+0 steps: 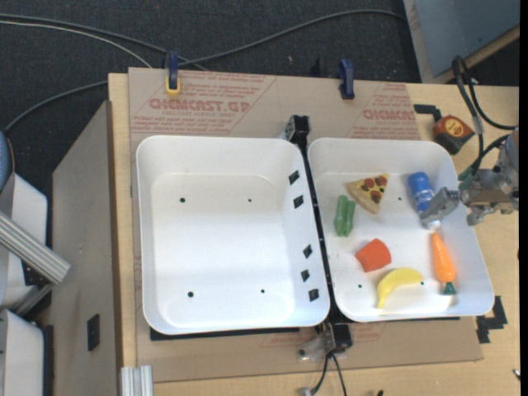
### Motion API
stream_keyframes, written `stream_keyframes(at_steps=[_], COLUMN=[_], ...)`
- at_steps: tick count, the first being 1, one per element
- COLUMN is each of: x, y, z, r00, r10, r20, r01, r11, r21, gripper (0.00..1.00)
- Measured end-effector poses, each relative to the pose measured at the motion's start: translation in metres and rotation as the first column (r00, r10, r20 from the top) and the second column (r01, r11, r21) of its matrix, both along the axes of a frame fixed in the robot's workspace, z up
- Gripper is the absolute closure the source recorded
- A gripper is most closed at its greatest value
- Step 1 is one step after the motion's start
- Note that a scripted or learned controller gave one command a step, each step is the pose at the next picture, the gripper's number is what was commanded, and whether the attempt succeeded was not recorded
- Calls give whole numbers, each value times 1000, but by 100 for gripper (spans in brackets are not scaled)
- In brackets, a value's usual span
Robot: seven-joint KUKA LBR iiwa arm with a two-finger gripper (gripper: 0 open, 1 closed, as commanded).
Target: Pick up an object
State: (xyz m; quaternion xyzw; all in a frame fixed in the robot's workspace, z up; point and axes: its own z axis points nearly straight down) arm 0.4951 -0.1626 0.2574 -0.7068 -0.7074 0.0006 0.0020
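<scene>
The right bin point(474, 304) holds several toys: a pizza slice point(369, 190), a blue can point(420, 190), a green pickle-like piece point(344, 215), a red-orange block point(374, 255), a yellow banana point(398, 284) and an orange carrot point(444, 260). My gripper point(443, 204) reaches in low over the bin's right rim. It sits just right of and below the blue can and just above the carrot's top end. Nothing is visibly held in it.
The left bin point(157, 221) lies beside the right one, with a black clipped divider point(307, 221) where their rims meet. Blue and yellow clamps point(172, 72) hold the cardboard base at the back. Cables and an orange tape measure point(453, 129) lie at the right.
</scene>
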Motion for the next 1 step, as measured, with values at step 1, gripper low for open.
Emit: stream_keyframes(at_steps=[1], x=[54], y=[35], z=[-100], r00=[1000], r10=[5], r20=[-7], r01=[-5], r11=[1000], r21=[3], gripper=[0])
